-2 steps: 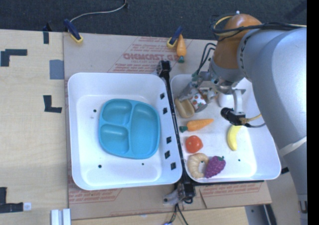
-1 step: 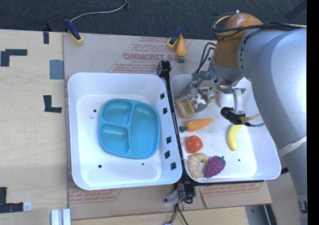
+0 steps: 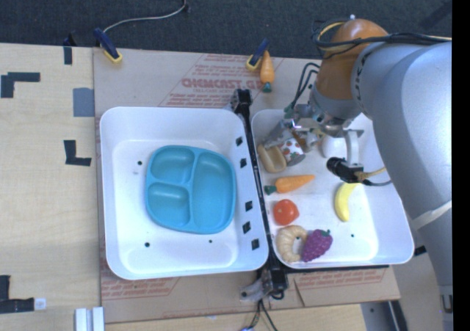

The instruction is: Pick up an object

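1. Grey arm casing bulks largest at the right, closest to the lens, with the orange band above the wrist.
2. At its end the hand (image 3: 294,133) is low in the upper left corner of the right bin (image 3: 382,245); whether its fingers are apart or together I cannot tell.
3. Just below and left of the hand, seemingly touching it, lies a tan bread-like piece (image 3: 270,157), likely the thing to pick up.
4. Its long axis runs roughly along the divider between the bins, so the hand seems to need only a small shift down and left.
5. Farther down lie a carrot (image 3: 291,183), a tomato (image 3: 286,211), a banana (image 3: 344,201), a doughnut-like ring (image 3: 287,241) and purple grapes (image 3: 316,244).
6. A blue divided plate (image 3: 191,188) sits in the left bin (image 3: 117,175) on the tabletop (image 3: 44,197).
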Available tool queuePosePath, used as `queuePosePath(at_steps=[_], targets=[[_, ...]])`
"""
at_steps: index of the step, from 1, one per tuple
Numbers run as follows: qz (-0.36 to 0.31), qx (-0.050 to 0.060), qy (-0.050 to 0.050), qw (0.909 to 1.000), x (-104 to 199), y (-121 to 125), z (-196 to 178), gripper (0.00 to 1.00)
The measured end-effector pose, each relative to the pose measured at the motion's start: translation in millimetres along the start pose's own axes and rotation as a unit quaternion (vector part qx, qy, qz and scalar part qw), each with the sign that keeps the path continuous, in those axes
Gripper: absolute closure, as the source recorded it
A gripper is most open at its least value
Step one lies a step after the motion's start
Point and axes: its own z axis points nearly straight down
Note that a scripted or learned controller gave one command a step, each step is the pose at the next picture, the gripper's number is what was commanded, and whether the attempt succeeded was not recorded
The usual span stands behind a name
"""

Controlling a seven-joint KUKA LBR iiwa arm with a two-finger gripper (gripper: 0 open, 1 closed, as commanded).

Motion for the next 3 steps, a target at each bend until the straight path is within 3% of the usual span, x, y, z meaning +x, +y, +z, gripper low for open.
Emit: queuePosePath(at_steps=[1,3], targets=[[0.002,-0.001,-0.004,1.0000,4.6,-0.4,0.0,0.00],[0.001,-0.001,-0.003,1.0000,3.5,-0.3,0.1,0.00]])
